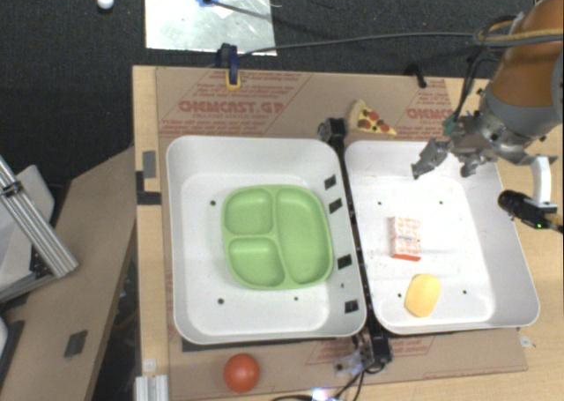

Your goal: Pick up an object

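Lettering on the brown board [264,104] under the bins reads "CHEMCAST", printed twice; the print on the small white and red box [406,238] is too small to read. That box lies in the middle of the right bin [507,254], well apart from the gripper [449,159], which hangs over the bin's far edge with its fingers spread and nothing between them. A yellow lemon [423,294] sits just below the box, a green divided plate [276,236] fills the left bin [189,214], a pizza slice toy [372,119] and an orange ball [241,372] lie outside the bins.

Dark carpet floor [70,82] surrounds the cardboard-topped bench [264,100].
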{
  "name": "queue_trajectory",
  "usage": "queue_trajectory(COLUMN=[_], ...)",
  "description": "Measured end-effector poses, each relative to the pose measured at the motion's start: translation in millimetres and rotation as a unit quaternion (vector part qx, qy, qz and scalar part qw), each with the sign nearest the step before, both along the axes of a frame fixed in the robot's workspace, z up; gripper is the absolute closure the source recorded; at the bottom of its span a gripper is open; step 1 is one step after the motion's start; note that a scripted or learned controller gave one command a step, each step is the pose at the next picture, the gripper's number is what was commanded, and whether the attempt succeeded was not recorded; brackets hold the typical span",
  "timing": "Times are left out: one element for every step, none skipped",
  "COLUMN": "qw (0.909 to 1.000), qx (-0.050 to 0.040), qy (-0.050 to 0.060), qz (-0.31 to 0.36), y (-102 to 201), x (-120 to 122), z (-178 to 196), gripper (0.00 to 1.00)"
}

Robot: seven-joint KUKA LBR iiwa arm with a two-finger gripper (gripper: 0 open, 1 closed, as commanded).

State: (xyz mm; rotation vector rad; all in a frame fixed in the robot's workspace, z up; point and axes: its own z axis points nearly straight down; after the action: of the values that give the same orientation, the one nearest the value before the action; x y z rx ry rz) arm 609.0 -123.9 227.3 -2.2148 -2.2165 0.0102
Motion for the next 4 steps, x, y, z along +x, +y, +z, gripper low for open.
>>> queue_trajectory(qw=[1.0,1.0,1.0,1.0], qx=[-0.0008,-0.0008,-0.0006,-0.0004], qy=[-0.006,-0.005,-0.005,-0.005], qz=[0.001,0.0,0.0,0.0], y=[0.2,-7.2,-7.1,-6.5], x=[2.5,9.4,6.7,7.0], z=[6.9,-42.3,-84.2,-135.7], gripper=[0.0,0.0,0.0,0.0])
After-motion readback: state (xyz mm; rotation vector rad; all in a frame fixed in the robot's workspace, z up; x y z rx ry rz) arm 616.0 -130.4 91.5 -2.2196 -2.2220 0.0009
